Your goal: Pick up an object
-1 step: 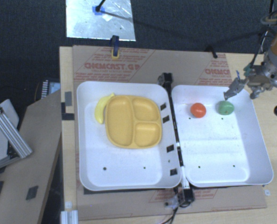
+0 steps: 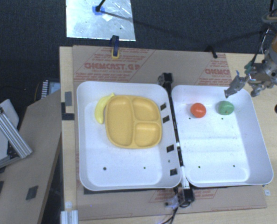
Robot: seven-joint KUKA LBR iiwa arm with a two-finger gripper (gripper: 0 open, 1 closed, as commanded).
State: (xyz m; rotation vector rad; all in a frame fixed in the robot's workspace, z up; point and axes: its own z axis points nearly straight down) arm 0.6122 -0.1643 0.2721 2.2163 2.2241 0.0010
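fingers (image 2: 242, 84) of the grey robot arm hang at the upper right edge of the right bin (image 2: 257, 167), spread apart with nothing between them. one fingertip (image 2: 228, 94) points down and left, the other sits further right near the bin's rim.

just below the left fingertip lies a green ball (image 2: 225, 108), near it but apart from it. further left of the fingers, beside the green one, lies an orange-red ball (image 2: 198, 109). both rest on the floor of the right bin.

well to the left of the fingers, in the left bin (image 2: 87, 171), sits a yellow divided tray (image 2: 132, 121) with a yellow banana-shaped toy (image 2: 100, 109) touching its left side.

judged from this, the step in hand is the approach: nothing is grasped yet. the next move calls for lowering the fingers so they straddle the green ball, the closest thing, then closing on it; a round ball may roll away if struck off centre.

red print on the brown sheet (image 2: 117, 63) covering the desk reads "chemcast gp", and it appears again, slanted, near the upper right corner.
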